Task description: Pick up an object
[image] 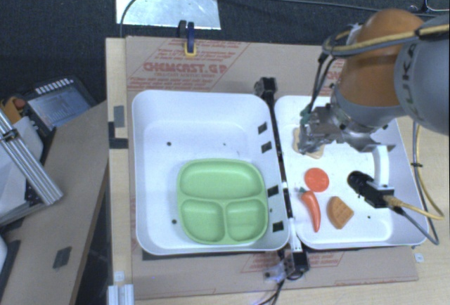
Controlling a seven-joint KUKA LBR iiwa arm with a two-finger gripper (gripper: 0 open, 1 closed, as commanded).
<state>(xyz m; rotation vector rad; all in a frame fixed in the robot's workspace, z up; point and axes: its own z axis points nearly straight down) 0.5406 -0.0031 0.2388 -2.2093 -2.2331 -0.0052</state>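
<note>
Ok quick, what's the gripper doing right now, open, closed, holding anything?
Gripper: low in the right bin, over a pale object at its tip; open or closed cannot be told.

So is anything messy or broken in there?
Nothing stands out. The green plate lies flat in the left bin; the carrot, red disc and brown piece lie apart in the right bin.

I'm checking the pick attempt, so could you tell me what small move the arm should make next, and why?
Probably a short, slow lift, to test the grasp. The end effector sits low in the right bin over a pale object at the bin's left wall, and whether it holds it cannot be told.
</note>
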